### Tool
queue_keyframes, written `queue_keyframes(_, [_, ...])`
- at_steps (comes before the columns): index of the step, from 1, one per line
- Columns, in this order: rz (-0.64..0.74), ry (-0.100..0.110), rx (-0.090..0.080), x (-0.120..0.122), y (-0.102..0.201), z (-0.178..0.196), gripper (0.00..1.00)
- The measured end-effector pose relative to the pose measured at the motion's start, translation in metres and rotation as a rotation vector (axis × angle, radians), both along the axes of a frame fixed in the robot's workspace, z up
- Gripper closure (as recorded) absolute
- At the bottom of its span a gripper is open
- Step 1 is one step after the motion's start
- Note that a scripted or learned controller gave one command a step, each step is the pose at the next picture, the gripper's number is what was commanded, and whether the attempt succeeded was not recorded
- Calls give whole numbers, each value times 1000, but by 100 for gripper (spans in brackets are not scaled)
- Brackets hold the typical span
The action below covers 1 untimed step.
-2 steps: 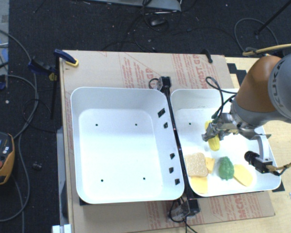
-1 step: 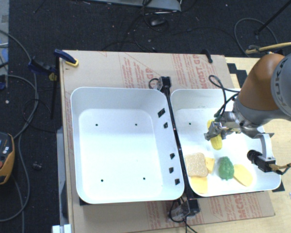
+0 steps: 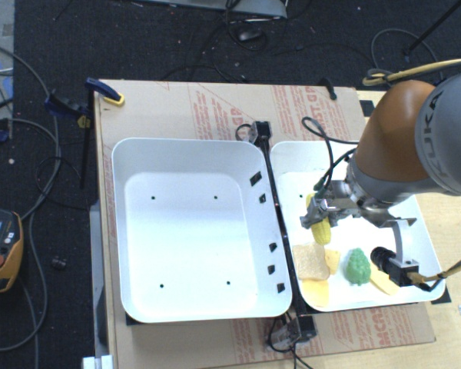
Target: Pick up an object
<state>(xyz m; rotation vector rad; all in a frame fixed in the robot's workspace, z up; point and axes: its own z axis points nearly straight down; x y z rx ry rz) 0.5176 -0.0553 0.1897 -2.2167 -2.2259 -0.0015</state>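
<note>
On the dark floor at the far left we see an orange-and-black handheld unit (image 3: 1,250) among loose cables. A blue-and-yellow clamp (image 3: 105,92) sits at the far left corner of the cardboard-covered bench (image 3: 184,106). The left bin (image 3: 188,229) shows us its white floor, marked by four small dark dots. Its right wall carries a row of black tabs and stands against a black strip that parts it from its neighbour.

The right bin (image 3: 292,156) holds the goods, all gathered toward its near half. A tan square slab (image 3: 310,261) lies flat by the bin's left wall, with a pale yellow piece (image 3: 316,290) touching its near edge. A green knobbly lump (image 3: 357,266) sits just to the right of them, and a yellow wedge (image 3: 383,283) lies beyond it, near the bin's front right corner.

Above the slab is a yellow cob-shaped piece (image 3: 320,229), tilted and standing on end, its top directly at the gripper (image 3: 323,215). The metal of the gripper crowds over the piece's upper part, and we cannot tell how wide it stands or whether it has hold of the piece. We also cannot tell whether the piece's lower end touches the bin floor.

The grey arm (image 3: 446,144), with its orange band (image 3: 396,125), reaches in from the right and covers the far right part of the bin.
</note>
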Motion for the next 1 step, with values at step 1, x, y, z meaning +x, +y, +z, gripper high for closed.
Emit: queue_keyframes(1, [3,1,1,-7,83,2,100])
